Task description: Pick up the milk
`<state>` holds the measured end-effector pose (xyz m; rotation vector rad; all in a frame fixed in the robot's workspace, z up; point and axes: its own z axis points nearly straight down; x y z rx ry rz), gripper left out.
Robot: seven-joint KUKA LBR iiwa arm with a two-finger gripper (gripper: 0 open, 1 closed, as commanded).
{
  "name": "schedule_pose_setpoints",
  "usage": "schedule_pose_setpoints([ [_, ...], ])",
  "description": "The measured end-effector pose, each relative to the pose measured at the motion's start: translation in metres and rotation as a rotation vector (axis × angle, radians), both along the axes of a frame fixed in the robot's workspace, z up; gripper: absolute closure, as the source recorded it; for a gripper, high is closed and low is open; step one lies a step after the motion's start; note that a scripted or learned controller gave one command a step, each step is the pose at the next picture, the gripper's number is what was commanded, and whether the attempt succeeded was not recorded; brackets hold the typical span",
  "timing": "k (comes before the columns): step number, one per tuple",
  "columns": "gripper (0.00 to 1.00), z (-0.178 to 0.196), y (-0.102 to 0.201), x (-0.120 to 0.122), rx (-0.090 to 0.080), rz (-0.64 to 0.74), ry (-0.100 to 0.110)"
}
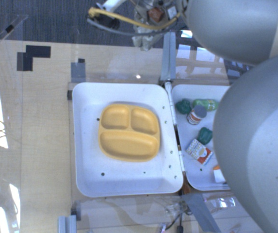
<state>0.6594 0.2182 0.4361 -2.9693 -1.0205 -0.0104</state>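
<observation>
The milk (199, 151) is a small white carton with red and orange print. It lies tilted in the right bin (197, 178), near that bin's left wall. My gripper (144, 40) is up at the top of the view, past the far edge of the bins and roughly above the divider between them. It is far from the milk, and a yellow cable loops beside it. The big grey arm hides most of the right bin.
A yellow divided plate (129, 132) lies in the middle of the left bin (88, 178). Near the milk are a green lump (183, 106), a green bottle (204, 104), a small can (195, 115), another green item (205, 135) and a white-and-orange object (218, 174).
</observation>
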Motion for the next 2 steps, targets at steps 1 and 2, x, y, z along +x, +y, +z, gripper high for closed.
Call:
schedule_pose_setpoints([
  [1,1.0,-0.0002,0.0156,0.0012,0.0,0.024,0.0],
  [2,1.0,-0.0017,0.0177,0.0017,-0.005,0.141,0.003],
])
